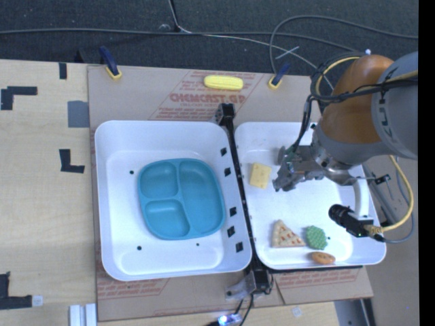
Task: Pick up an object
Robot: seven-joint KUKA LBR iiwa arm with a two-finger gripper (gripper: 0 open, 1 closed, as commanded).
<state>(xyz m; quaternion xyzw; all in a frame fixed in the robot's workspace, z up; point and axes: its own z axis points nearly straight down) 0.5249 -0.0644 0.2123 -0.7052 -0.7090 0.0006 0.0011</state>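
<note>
open floor point(306, 212) btwn cheese point(259, 175) & pizza point(286, 236)

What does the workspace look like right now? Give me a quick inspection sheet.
Surface: cardboard sheet on a wooden bench, bearing two white bins.
Job's things: right bin holds a yellow cheese piece, pizza slice, green piece and orange piece.
Clutter: left bin holds a blue divided plate; yellow corn cob lies on the cardboard.
Grippers: gripper over the right bin, beside the cheese piece.
Cables: black cables across the dark floor behind.
Surroundings: clamps on the cardboard's far edge.
</note>
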